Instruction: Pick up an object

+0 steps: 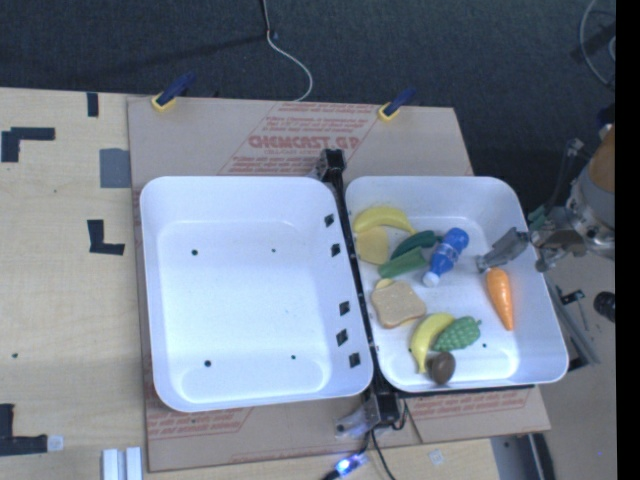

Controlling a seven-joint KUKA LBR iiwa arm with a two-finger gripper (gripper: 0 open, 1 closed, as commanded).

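Because the hand (497, 255) hung at the right bin's (505, 196) far right side with its grey fingers reaching in low, just above the carrot (500, 298), the likeliest failure was a grasp that closed on nothing or only nudged the carrot against the bin wall. Whether the fingers were spread or clenched I could not tell, as they were small and blurred, and nothing could be seen between them. The carrot, the object closest to the hand, lay lengthwise close to the right wall, so a finger coming down on that side might have struck the rim or the slope of the wall instead of sliding beside the carrot. The rest of the objects sat crowded to the left of the carrot: a blue bottle (446, 253) with a white cap, a dark green vegetable (410, 252) touching it, and a yellow piece (374, 230) against the divider side. Below these were a slice of bread (398, 304), a banana (428, 334), a green bumpy fruit (458, 333) overlapping it, and a small brown item (441, 367) near the front wall. A reach toward that cluster risked catching two things at once or scattering them. Left of the right bin, the left bin (240, 288) stood on the counter (60, 268) showing just its white floor with a few dark dots.
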